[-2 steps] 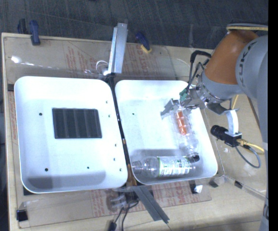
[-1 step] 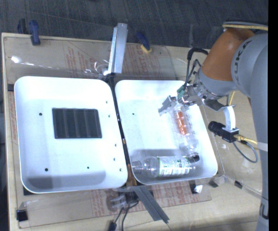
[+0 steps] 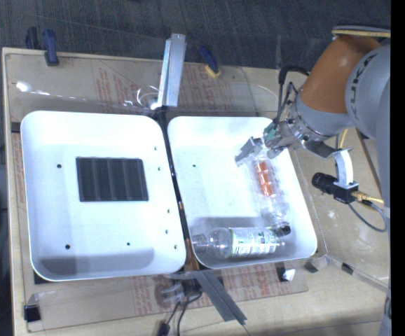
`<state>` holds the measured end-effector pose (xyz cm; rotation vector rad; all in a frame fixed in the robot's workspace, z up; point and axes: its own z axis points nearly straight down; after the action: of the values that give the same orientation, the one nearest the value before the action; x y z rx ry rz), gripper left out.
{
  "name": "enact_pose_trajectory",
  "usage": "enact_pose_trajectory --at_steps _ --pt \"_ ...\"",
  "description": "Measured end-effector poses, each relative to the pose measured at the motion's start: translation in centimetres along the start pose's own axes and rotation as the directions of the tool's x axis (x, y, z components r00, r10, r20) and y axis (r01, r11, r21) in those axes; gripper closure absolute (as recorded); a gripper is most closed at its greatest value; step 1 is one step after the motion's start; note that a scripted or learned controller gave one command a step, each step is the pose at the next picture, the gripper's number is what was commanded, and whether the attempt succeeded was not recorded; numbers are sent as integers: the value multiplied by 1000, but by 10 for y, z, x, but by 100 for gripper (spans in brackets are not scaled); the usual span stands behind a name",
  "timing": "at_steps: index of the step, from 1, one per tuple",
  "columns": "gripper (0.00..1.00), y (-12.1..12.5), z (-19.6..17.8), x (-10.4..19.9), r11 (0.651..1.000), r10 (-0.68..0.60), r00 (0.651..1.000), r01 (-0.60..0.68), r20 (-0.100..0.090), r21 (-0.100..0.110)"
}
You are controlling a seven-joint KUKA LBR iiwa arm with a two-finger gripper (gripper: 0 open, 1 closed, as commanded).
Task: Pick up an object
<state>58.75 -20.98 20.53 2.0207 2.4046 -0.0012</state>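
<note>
front bottle: clear plastic bottle with a green-and-white label, lying on its side along the near wall of the right-hand shallow white bin, pretty much tucked into the corner curve.

second bottle: clear plastic bottle with an orange label, lying lengthwise near that bin's right wall, its near end just beside the front bottle's cap.

gripper: the two-finger gripper sits right at the orange-label bottle's far end. Honestly can't tell how wide it's spread or if it has anything in it.

how I'd do it: go for the orange-label one, close across the narrow body, not the slippery ends.

room: the bin's right wall is close on that side, so one finger has little clearance; the open floor toward the centre divider gives way more space.

left bin: the other white bin with a dark ribbed rectangular panel, beyond the divider.

counter: wooden counter all round.
</note>
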Motion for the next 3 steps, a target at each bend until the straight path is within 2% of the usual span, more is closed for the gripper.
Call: enact_pose_trajectory --at_steps 1,2,3 --pt "0 10 -4 -1 999 -46 999 46 1 -2" --pt "0 19 -3 -2 969 -247 969 247 3 -3" --pt "0 43 23 -5 924 -382 924 382 3 -3"
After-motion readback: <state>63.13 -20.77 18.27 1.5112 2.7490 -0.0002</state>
